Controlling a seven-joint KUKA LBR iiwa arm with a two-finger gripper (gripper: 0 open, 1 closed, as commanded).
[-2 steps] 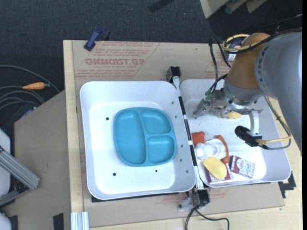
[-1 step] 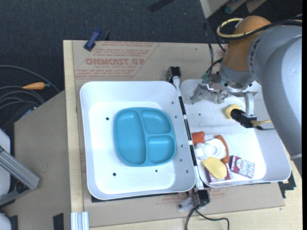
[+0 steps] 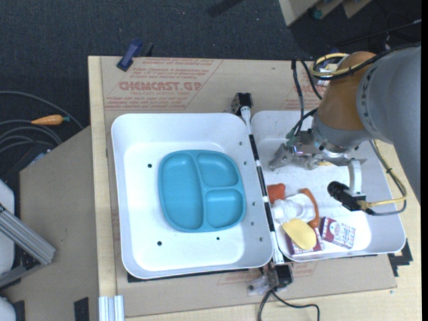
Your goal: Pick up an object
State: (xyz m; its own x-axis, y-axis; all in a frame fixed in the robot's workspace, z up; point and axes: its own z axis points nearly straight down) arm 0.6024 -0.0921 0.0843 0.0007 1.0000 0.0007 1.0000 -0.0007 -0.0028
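L bin (image 3: 134,179): blue divided plate (image 3: 200,190).
R bin (image 3: 381,236): yellow item (image 3: 299,235), maroon carton (image 3: 338,233); gripper (image 3: 289,154) above, finger state unclear.

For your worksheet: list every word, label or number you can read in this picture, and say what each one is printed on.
"CHEMCAST GP", red print on the brown paper-faced sheet under the two bins; the last letters are faint.
Smaller red lines above and below it: too blurred to read.
Print on the small maroon and white packet in the right bin: too small to read.
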